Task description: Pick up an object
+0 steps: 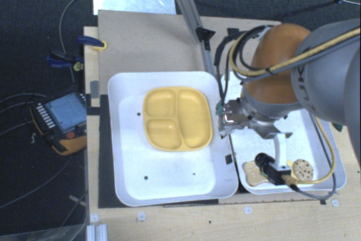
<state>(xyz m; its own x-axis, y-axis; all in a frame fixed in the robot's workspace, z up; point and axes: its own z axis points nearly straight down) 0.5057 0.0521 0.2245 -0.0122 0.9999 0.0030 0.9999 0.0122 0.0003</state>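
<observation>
Yellow divided plate point(177, 118) lies flat in the left bin point(130, 178), at centre frame, toward the bin's upper right. It appears to be moulded plastic: light, stiff, not fragile, with a smooth and probably slippery surface. Three compartments are separated by raised ribs. The flat body offers no pinch point from above. The raised outer rim is the likely place to take hold, preferably the right edge, which sits nearest the arm. A rib between compartments is a second option.

At the far left of the frame, a handheld unit with a blue screen point(65, 113) rests off the desk point(146, 36), well clear of the work.

The gripper point(227, 119) hangs over the divide between the two bins, just beside the plate's right edge. Whether it is spread or pressed together cannot be told. Nothing is seen held.

In the right bin point(324, 147), at lower right, lie a tan biscuit point(252, 173) and a chocolate-chip cookie point(303, 168), apart from each other. The wall between the bins may obstruct a low approach to the plate's rim.
</observation>
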